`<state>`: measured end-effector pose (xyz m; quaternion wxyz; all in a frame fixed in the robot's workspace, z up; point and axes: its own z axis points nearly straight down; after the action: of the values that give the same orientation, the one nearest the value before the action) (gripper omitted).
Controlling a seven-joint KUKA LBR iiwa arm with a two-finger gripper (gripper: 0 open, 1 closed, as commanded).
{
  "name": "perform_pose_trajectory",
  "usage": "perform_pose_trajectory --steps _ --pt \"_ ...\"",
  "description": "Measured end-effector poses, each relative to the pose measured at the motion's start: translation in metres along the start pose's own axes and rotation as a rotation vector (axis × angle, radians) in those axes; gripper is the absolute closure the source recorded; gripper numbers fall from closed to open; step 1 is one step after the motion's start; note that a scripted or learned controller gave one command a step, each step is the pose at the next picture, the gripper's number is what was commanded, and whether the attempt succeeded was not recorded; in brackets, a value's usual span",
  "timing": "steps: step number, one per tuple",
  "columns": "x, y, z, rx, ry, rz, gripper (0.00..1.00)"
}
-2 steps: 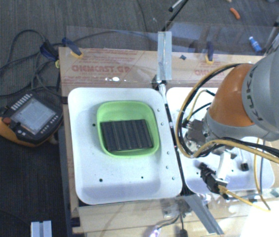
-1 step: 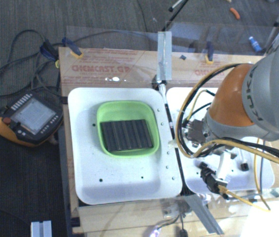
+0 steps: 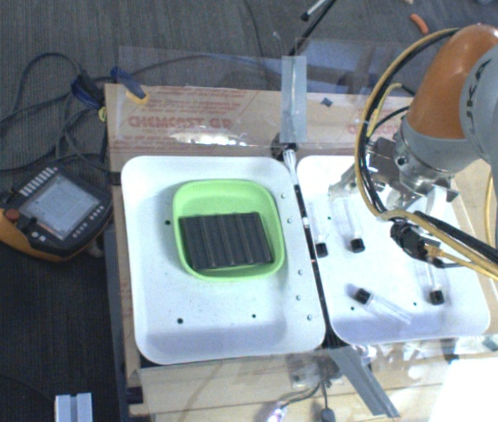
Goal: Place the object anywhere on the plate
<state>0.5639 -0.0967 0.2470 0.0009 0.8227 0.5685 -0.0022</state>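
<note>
A green square plate (image 3: 225, 200) sits in the left white bin (image 3: 152, 315). A dark grey ribbed rectangular object (image 3: 225, 240) lies flat on the plate, covering its near half. My gripper (image 3: 405, 205) hangs over the back of the right bin (image 3: 460, 319), well to the right of the plate and apart from the object. Cables and the wrist body hide most of it. I see nothing held under it.
Several clear tubes with black caps (image 3: 355, 244) lie scattered in the right bin. Yellow and black cables (image 3: 460, 251) loop from the arm across that bin. A teach pendant (image 3: 51, 211) lies on the floor to the left. A metal divider post (image 3: 293, 104) stands behind the bins.
</note>
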Motion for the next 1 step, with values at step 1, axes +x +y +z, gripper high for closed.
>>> perform_pose_trajectory --steps 1 --pt "-0.0743 0.0408 -0.1155 -0.001 0.0 0.054 0.0"
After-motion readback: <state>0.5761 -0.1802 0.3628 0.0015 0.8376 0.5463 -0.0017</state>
